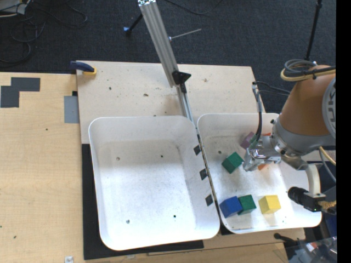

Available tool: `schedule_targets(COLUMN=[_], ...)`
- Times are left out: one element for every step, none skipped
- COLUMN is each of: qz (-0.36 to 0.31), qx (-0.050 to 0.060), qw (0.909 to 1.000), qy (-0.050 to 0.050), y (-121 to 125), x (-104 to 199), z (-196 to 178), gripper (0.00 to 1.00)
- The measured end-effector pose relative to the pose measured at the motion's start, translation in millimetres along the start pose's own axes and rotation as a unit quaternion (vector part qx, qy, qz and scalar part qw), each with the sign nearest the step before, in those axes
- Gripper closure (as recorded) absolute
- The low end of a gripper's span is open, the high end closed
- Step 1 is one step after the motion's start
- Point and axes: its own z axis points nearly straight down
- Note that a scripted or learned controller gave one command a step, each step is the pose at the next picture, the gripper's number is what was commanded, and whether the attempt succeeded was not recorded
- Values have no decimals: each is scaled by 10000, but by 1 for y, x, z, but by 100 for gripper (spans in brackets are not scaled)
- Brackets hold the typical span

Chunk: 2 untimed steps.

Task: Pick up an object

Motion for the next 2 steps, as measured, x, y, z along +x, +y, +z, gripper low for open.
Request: schedule_targets(qz=[1, -8], qx=[-3, -5], qw=[10000, 10000], qy=[-2, -1], y=[11, 14], x=[45, 105], z=[-2, -15], gripper=[100, 100])
